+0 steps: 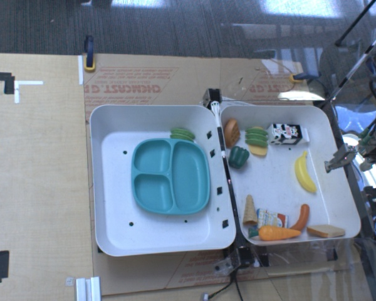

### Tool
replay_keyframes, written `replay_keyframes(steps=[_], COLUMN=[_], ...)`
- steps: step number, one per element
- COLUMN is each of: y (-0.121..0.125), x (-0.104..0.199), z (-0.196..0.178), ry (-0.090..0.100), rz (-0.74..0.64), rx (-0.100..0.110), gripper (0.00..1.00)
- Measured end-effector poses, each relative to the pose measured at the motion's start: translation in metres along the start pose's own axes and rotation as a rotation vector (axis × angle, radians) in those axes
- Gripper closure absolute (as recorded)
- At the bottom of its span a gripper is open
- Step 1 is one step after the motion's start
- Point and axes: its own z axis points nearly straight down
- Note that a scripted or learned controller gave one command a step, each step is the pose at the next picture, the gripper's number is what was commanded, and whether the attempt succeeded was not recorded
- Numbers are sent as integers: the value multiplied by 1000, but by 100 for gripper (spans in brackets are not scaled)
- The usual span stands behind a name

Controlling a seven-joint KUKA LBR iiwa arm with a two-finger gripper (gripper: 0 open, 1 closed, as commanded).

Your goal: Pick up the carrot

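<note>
Carrot (279, 233) is lying at the front of the rt bin (338, 168), touching a small carton (271, 218) w/ a sausage (302, 217) just beside, while the hand (339, 160) is hovering at the bin's rt wall, can't tell if spread.

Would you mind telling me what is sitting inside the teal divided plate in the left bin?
Nothing visible lies in the teal divided plate; all three compartments show bare. A green vegetable rests just behind its far rim. Whatever is beneath the plate is covered.
</note>
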Motion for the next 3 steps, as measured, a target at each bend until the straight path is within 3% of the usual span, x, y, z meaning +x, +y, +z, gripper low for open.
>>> replay_keyframes(steps=[1,2,3], y=[-11,-10,-12], x=[55,115,111], z=[132,159,177], ry=[2,3,3], rz=[57,164,404], rx=[1,1,5], gripper=[0,0,0])
